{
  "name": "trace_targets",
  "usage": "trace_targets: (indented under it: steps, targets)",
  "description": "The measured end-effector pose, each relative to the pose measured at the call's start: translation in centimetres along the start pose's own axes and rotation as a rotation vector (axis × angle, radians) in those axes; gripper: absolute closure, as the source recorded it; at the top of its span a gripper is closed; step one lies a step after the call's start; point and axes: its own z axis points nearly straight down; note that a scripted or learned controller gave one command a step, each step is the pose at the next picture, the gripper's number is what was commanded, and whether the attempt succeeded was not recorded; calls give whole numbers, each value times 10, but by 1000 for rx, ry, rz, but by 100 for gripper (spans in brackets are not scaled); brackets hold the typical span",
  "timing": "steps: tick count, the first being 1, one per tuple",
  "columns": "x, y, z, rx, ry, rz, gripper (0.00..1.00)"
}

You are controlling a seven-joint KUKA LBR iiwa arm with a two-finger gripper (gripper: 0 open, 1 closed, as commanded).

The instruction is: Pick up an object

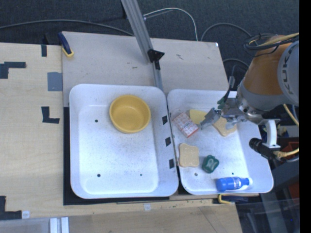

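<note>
Setting: two shallow white bins side by side on a bench, seen from above at a slant.
Left bin [82,144]: holds one yellow bowl [129,113], upright, near its far edge, well apart from everything else.
Right bin [252,149]: holds six small things, scattered loosely so each has room around it.
Count, right bin: one red-checked packet [185,124]; one yellow piece [197,115] just beside it; one tan wedge [224,126]; one bread slice [189,155]; one green lump [210,164] just beside the bread; one blue bottle [232,183] lying on its side near the front edge.
Arm: one, grey with an orange band, reaching in from the right and bent low over the right bin's far half, likely so it can come down on the cluster there.
Gripper [213,118]: dark fingers point toward the yellow piece and packet, with the tan wedge close beneath; how wide they stand is too blurred to tell, and nothing is plainly between them.
Task thing: probably one of the yellow piece, packet or wedge, all lying in the bin, not yet lifted.
</note>
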Motion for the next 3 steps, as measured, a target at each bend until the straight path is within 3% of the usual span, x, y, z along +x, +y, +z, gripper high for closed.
trace_targets:
  steps: [1,2,3]
  targets:
    - [0,0,0,0,0,0,0]
    - [1,-12,52,6,0,1,0]
    - [1,-10,102,-7,-2,4,0]
